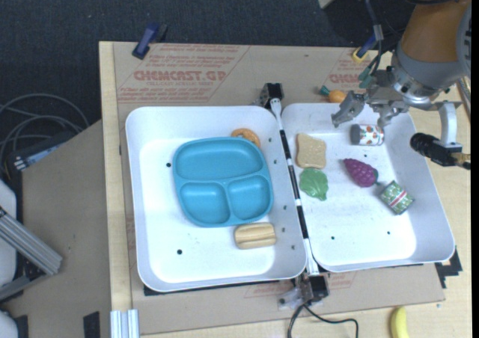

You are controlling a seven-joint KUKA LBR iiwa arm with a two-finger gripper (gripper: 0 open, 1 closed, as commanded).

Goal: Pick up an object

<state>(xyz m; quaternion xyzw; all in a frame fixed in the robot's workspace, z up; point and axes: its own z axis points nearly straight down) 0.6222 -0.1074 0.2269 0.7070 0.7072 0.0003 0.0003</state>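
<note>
I hold the gripper (372, 107) spread open and empty above the small can (367, 134), upper right; next I must descend and close.

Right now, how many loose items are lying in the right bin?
5: a bread slice and green leaf by the divider, purple grapes mid-bin, a small can under the gripper, a green packet toward the right.
</note>
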